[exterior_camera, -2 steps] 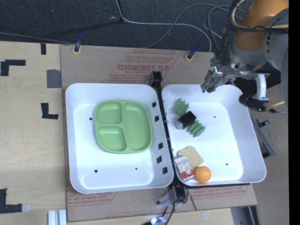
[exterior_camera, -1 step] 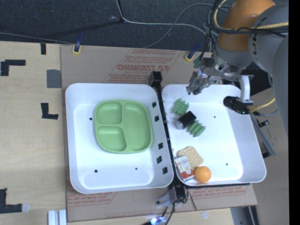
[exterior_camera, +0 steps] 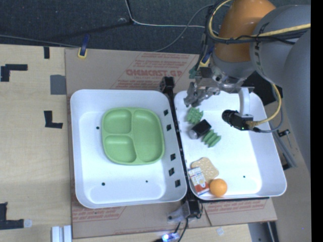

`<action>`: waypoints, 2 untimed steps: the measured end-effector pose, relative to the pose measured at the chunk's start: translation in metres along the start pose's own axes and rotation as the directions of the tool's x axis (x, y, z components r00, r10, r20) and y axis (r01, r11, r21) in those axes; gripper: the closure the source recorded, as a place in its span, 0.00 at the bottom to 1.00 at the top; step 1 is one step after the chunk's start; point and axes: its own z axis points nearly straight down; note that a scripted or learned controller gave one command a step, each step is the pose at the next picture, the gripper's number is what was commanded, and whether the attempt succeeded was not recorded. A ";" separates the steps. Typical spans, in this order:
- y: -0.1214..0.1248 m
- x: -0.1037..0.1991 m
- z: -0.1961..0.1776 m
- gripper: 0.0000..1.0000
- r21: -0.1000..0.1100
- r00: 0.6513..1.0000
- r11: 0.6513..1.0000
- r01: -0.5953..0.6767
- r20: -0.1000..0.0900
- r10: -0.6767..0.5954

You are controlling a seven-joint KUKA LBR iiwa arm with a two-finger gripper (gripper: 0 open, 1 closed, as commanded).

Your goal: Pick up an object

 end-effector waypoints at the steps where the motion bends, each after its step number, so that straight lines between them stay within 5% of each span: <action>1: -0.019 0.053 0.001 1.00 0.000 1.000 1.000 0.000 0.001 0.000; 2: -0.035 0.101 0.013 1.00 0.001 1.000 1.000 -0.001 0.001 0.001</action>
